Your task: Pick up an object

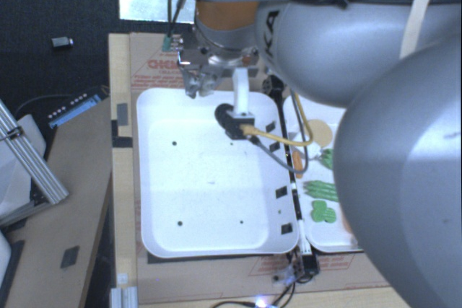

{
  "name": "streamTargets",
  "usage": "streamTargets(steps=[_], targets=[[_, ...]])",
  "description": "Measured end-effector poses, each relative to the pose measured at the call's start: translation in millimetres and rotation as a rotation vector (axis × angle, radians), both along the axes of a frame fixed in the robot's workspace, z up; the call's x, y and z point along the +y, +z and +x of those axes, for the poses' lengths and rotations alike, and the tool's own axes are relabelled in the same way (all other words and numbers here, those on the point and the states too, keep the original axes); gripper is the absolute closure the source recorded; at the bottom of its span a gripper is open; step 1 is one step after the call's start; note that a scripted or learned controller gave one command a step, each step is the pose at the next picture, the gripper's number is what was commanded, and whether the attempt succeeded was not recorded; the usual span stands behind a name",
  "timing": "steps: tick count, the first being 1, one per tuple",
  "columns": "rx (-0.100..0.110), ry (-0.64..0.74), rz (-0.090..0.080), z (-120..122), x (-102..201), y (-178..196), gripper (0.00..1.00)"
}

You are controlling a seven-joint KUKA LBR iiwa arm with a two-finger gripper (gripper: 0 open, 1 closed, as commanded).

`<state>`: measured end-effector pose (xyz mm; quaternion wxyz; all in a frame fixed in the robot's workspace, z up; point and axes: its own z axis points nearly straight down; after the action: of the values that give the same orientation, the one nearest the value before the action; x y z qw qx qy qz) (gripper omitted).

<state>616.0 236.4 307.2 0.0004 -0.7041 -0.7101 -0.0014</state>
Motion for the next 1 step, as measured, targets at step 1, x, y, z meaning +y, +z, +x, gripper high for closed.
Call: streamTargets(steps=[1], targets=[[-0.004, -0.003, -0.001, 33.2, -1.9, 31.0, 1.00]])
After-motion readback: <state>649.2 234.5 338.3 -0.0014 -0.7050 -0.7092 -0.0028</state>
